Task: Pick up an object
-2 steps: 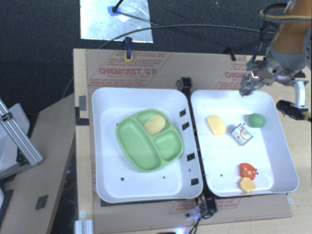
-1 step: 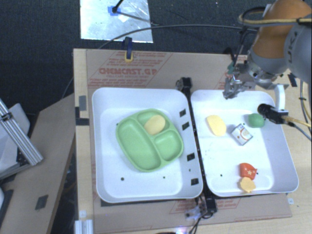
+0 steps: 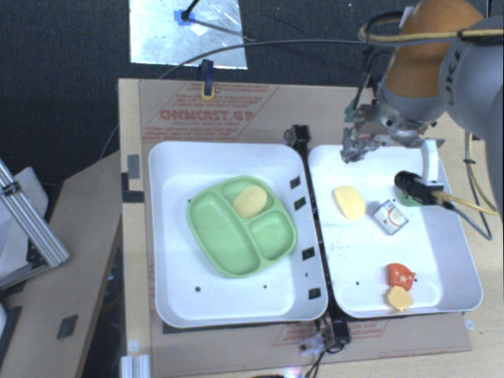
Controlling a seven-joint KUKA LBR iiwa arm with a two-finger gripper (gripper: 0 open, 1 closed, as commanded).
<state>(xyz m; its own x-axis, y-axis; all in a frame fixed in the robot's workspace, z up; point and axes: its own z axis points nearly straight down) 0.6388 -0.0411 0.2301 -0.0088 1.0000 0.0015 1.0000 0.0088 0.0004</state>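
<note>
My gripper hangs over the back left part of the right bin, above and behind a pale yellow object. Nothing shows between its fingers. Further right in that bin lies a small silver and white packet. Near the bin's front sit a red piece and a small yellow-orange piece, touching each other. In the left bin a green divided plate holds a yellow object in its upper right compartment.
A black fitting with a yellow cable lies over the right bin's right side. Black clips line the seam between the bins. A cardboard sheet lies under both bins, with a blue clamp at its back edge.
</note>
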